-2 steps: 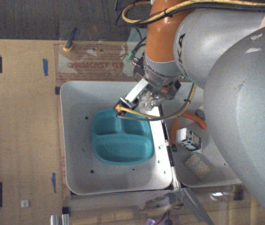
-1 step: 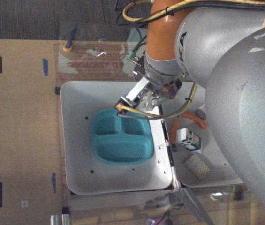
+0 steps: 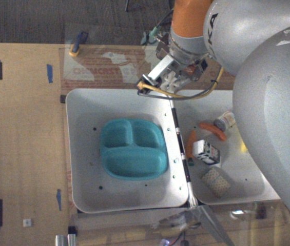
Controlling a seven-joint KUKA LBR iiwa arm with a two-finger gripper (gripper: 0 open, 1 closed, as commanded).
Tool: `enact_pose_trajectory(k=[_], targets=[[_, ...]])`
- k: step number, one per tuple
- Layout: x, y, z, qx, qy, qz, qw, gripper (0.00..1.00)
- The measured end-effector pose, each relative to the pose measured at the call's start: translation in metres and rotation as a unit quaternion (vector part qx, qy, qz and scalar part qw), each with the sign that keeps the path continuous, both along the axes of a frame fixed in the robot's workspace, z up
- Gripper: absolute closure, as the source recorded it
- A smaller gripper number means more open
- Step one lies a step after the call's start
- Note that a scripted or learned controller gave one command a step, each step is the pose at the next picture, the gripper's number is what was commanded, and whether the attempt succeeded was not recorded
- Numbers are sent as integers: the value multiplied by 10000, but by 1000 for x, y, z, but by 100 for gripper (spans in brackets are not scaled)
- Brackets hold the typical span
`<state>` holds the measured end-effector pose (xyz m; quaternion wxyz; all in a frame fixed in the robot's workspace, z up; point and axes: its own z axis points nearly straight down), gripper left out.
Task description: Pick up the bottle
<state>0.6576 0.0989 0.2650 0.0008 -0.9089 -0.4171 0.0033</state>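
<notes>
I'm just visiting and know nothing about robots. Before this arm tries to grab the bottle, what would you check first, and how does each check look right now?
1. Bottle located: ok. The bottle lies in the right bin, near its upper edge.
2. Bottle free of the arm: not ok. The grey arm overhangs it.
3. Room around the bottle: not ok. An orange object lies right beside it.
4. Gripper over the bottle: not ok. The gripper sits above the bins' top edge, well left of the bottle.
5. Gripper fingers ready: cannot tell.
6. Left bin uninvolved: ok. It holds a teal divided plate.
</notes>
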Motion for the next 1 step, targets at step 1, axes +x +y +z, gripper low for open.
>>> enact_pose_trajectory(k=[1], targets=[[0,2,5,-12,41,21,10000,100]])
